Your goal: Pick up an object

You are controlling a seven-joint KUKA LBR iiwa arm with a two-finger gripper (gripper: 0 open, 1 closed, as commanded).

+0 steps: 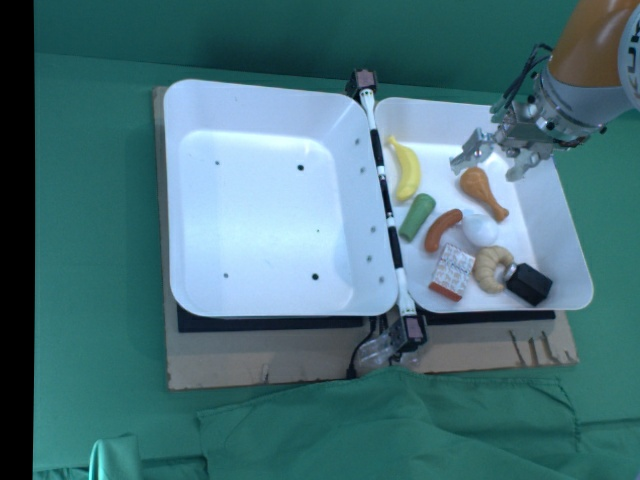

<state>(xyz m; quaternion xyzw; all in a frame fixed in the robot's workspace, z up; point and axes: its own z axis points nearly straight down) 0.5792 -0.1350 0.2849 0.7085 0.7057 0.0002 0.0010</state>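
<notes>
You have the gripper [496,157] over the far part of the right white plastic bin [570,258], with its two fingers spread wide and nothing between them. The orange toy chicken drumstick [483,192] lies just below it in the picture, nearest to the fingertips. To the left of that, a yellow toy banana [404,168] lies close to the bin's left wall, and a green toy cucumber piece [416,216] sits just near of the banana. Beside the cucumber you see an orange-red toy sausage [442,229], tilted, and a white egg-shaped object [480,229] touching its right end. Along the near side lie a small red-and-white printed box [452,272], a tan toy croissant [492,268] and a black block [528,284], side by side. The left white plastic bin [200,258] sits alongside on the green-covered table [90,268].
</notes>
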